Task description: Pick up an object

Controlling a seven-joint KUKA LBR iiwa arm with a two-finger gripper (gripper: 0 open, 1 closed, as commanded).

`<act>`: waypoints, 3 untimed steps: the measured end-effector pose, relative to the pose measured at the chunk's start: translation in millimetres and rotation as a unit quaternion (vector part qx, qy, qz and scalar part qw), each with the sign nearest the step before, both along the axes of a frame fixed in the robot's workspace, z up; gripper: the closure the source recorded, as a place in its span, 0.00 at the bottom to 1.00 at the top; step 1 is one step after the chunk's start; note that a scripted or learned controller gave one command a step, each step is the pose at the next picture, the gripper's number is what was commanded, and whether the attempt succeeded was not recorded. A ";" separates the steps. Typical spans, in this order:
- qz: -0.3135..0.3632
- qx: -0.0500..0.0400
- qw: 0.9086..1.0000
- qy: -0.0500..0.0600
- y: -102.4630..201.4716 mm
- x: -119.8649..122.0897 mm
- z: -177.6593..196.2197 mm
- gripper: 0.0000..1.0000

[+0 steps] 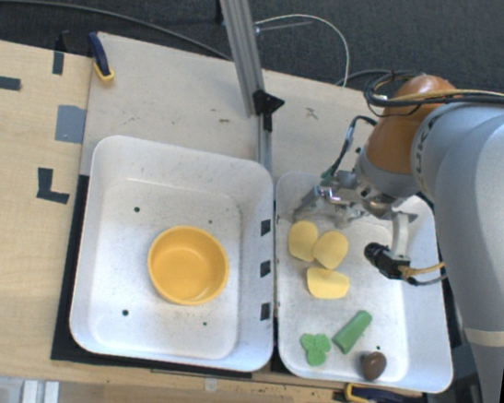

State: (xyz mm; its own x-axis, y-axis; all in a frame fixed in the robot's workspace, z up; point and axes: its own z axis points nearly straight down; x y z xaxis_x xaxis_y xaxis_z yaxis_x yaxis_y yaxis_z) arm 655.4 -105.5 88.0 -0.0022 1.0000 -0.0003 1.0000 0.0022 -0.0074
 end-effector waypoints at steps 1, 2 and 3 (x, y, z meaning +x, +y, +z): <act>0.001 0.000 1.000 -0.002 0.4 1.7 13.9 1.00; 0.000 0.000 1.000 -0.005 -6.4 -3.5 63.5 1.00; 0.000 0.000 1.000 -0.005 -5.5 -4.0 106.3 1.00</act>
